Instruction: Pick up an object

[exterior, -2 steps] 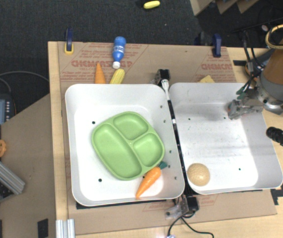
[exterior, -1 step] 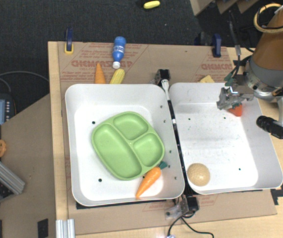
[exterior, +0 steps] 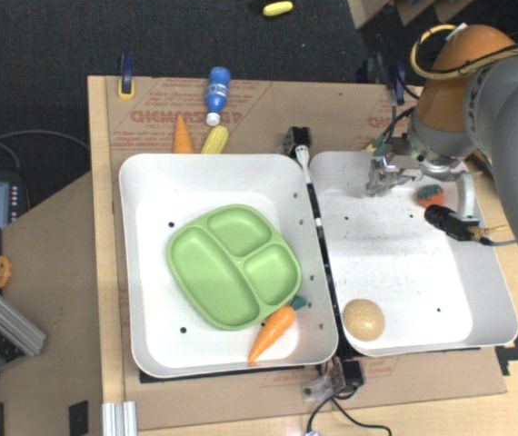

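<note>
My gripper [exterior: 383, 180] hangs over the far part of the right bin [exterior: 441, 289], low above its floor, with nothing visibly in it. Just to its right, a small red and teal object [exterior: 432, 192] lies by the arm's wrist. A tan ball [exterior: 363, 319] rests in the right bin's near left corner. In the left bin [exterior: 145, 243] a green divided plate [exterior: 234, 266] lies in the middle, and an orange carrot [exterior: 272, 331] leans at the plate's near edge.
On the bench behind the left bin lie a blue and white bottle [exterior: 216, 94], a yellow corn cob [exterior: 214, 139] and a second carrot [exterior: 182, 136]. A black clamp [exterior: 297, 140] sits where the bins meet. A black cable piece [exterior: 450, 222] hangs off the wrist.
</note>
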Controlling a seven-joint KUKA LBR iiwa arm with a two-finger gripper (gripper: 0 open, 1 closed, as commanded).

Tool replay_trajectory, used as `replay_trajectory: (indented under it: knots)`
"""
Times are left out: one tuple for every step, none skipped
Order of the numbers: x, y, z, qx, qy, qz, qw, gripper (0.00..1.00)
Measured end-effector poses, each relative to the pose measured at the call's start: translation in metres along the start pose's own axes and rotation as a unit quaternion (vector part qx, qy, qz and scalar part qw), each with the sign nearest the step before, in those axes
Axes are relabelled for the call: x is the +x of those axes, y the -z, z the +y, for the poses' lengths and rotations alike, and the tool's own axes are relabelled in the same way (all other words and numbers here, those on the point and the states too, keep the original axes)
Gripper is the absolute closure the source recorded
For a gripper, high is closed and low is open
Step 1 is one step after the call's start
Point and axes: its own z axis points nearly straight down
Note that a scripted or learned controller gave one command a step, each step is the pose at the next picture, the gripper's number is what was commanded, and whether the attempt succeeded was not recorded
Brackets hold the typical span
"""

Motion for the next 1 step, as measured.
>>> replay_trajectory:
  knots:
    - [-0.0008,0.0059,-0.0013,0.0,-0.001,0.0,1.0,0.0]
